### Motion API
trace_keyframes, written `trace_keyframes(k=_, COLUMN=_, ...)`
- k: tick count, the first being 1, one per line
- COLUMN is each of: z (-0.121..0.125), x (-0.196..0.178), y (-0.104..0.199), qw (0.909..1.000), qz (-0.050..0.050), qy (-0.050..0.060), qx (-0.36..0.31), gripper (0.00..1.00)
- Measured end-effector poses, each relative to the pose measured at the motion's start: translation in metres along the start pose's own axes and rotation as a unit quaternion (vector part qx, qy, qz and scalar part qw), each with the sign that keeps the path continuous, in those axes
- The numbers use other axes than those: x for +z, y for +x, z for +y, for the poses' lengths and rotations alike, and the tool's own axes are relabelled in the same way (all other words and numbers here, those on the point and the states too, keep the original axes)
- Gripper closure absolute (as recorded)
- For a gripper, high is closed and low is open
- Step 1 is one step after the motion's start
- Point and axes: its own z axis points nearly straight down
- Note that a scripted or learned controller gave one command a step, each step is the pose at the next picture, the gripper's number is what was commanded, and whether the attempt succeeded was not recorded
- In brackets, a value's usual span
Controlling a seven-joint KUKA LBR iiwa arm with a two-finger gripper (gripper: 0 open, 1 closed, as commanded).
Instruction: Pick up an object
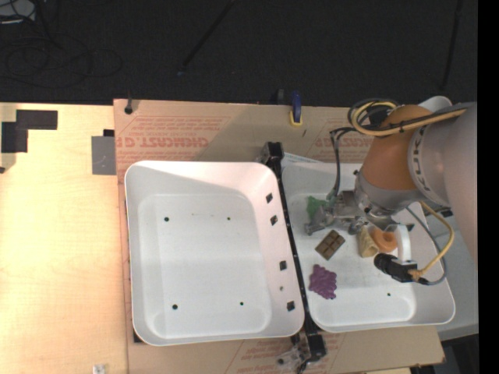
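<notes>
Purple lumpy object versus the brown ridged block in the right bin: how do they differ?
The purple lumpy object is irregular and knobbly; the brown ridged block is flat and rectangular with straight edges. The purple one lies nearer the bin's front edge and apart from the arm; the brown one sits farther back, close under the grey tool. The brown block lies turned at a diagonal. Both rest loose on the floor of the right white bin.

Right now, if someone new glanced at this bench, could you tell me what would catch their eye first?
Most striking is the grey arm with its orange band, reaching in from the right and bent low over the right-hand shallow white bin. Its tool sits among a small cluster there: a green lump, a brown chocolate-like block, a purple knobbly toy and a tan piece. The left-hand white bin draws the eye as a broad pale surface.
</notes>
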Motion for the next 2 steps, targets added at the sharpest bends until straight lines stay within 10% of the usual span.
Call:
trace_keyframes(k=1, z=0.049, x=-0.117, y=-0.049, qw=0.9999, qz=-0.004, qy=-0.010, qx=-0.001, gripper=0.00)
trace_keyframes(k=2, z=0.045, x=-0.059, y=-0.098, qw=1.0000, qz=-0.001, qy=-0.002, qx=-0.001, gripper=0.00)
